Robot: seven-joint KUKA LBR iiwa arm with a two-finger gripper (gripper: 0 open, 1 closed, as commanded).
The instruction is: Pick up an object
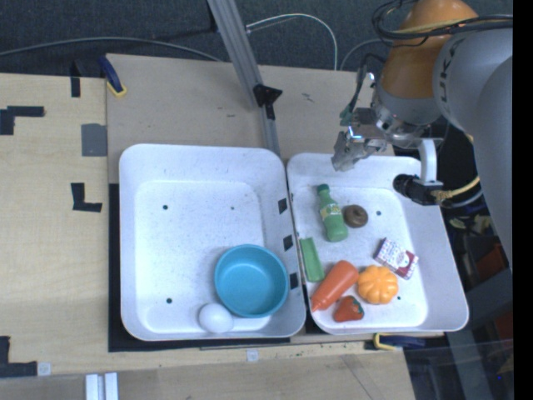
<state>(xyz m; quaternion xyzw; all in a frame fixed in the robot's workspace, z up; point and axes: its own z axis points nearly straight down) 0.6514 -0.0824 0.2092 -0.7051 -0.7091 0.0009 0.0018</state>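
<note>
You see the blue bowl point(251, 279) and white ball point(216, 317) in the left bin point(150, 173), the green bottle point(330, 214) in the right bin point(433, 248), and the gripper point(346, 158) above its far rim, grip state unreadable.

Wooden bench point(191, 98) — blue clamp point(113, 77), metal pole point(241, 48)

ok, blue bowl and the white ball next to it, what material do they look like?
Blue bowl: likely moulded plastic, smooth, uniform colour with a soft sheen on the rim. White ball: smooth, matte-looking surface; could be plastic or foam, the view leaves it open.
</note>
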